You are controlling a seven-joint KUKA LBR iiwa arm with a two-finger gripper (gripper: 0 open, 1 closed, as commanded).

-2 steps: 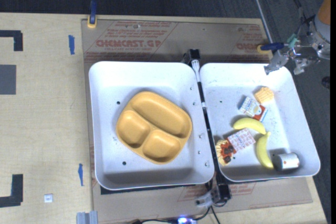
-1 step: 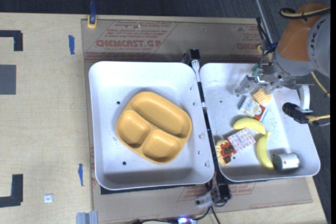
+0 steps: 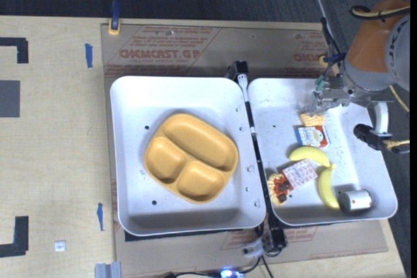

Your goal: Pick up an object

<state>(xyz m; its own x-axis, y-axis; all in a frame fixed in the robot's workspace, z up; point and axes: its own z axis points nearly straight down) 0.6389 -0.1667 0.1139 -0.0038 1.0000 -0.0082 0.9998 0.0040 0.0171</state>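
Bananas [image 3: 318,169] lie in the right bin [image 3: 371,205] — gripper [image 3: 324,101] above a small packet [image 3: 312,119], grip state unclear.

the bench [image 3: 52,159] is pale wood with black marks along its left side and bits of blue tape. a brown board [image 3: 215,49] printed with red letters lies flat on it, held at its far left corner by a yellow clamp [image 3: 115,26]. two shallow white bins sit side by side on that board, the left bin [image 3: 124,140] touching the right bin [image 3: 374,169] along a black seam.
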